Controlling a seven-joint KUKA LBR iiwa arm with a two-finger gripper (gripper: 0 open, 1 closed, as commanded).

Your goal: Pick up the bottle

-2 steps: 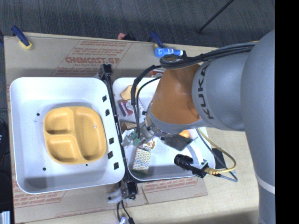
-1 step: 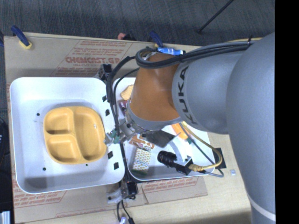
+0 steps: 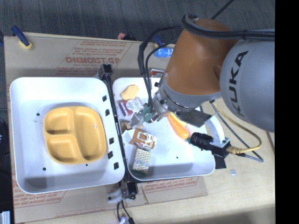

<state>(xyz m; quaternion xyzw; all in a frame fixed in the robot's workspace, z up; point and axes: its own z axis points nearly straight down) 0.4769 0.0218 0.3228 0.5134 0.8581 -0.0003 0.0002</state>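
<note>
Bottle (image 3: pixel 179 126) – orange, likely light and slick, half under the arm (image 3: pixel 210 69) – grab mid-body; jaws' state: can't tell.

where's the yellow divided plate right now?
The yellow divided plate lies in the left white bin in the camera view, near its middle. It sits across the divider from the right bin, where the arm works.

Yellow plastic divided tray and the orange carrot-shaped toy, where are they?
Yellow plastic divided tray (image 3: pixel 74 134), camera view, on its middle ridge.
Orange carrot-shaped toy (image 3: pixel 179 127), camera view, on its middle.
</note>
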